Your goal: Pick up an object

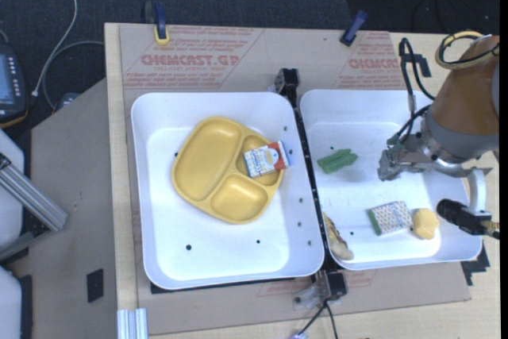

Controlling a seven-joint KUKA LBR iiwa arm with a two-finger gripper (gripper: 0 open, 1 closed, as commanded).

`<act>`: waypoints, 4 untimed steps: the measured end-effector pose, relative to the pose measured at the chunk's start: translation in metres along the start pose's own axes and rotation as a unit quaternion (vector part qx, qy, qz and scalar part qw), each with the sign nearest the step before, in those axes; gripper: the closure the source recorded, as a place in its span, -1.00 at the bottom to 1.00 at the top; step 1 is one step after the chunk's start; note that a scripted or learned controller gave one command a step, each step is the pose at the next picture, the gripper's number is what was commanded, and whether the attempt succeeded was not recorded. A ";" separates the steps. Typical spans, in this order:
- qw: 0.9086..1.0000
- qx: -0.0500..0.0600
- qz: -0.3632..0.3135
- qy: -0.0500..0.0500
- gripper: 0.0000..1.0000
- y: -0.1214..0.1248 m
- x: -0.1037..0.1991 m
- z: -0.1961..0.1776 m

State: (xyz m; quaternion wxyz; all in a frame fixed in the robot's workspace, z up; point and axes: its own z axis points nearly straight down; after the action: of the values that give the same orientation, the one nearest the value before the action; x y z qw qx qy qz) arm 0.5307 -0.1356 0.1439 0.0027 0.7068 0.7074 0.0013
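Note:
In the right bin [361,113] lie a green pod-shaped piece [336,161], a small green-and-white patterned block [390,217], a yellow rounded lump [425,223] and a tan banana-like piece [338,239] by the front left corner. My gripper [392,164] hangs low over the middle right of this bin, to the right of the green piece and above the patterned block. Nothing shows held in it. In the left bin [159,194], a small blue, white and red carton [263,159] rests on a yellow divided plate [222,169].
The grey arm with its orange band [468,103] covers the right bin's right side. Black cables [413,75] loop above it. A black part [464,217] juts over the right rim. Clamps [162,32] hold the cardboard base at the back.

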 end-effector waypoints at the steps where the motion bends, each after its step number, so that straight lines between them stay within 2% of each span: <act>1: 1.000 0.000 0.001 0.000 1.00 -0.002 -0.009 -0.048; 2: 1.000 -0.002 0.000 0.000 1.00 0.001 -0.010 -0.101; 3: 1.000 0.001 -0.002 0.001 1.00 0.015 0.045 -0.102; 4: 1.000 0.003 -0.002 0.002 1.00 0.013 0.094 -0.105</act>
State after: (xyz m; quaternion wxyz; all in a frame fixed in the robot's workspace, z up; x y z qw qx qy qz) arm 0.5428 -0.0415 0.2489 -0.0008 0.7052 0.7090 0.0003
